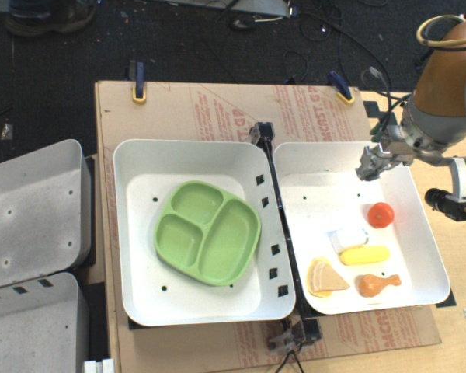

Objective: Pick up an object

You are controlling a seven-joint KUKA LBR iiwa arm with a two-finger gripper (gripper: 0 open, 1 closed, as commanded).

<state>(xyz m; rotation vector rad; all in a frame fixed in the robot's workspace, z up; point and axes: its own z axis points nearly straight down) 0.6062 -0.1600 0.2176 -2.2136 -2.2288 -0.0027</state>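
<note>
From my screen the left bin [132,208] has just a green divided plate [208,231] parked in the middle, so the pickable stuff is all in the right bin [311,177], bunched at its near end. The gripper [370,166] hangs over the far edge, nothing between its tips. Banana [363,255], drumstick [377,284], little tomato [380,215] all sit apart, which should help.

You cannot tell if the tool [367,167] is open, because its fingers look too small and blurred. The arm [443,84] is cut off by the right edge. The small white object [345,239] lies partly under the yellow piece [364,256].
</note>
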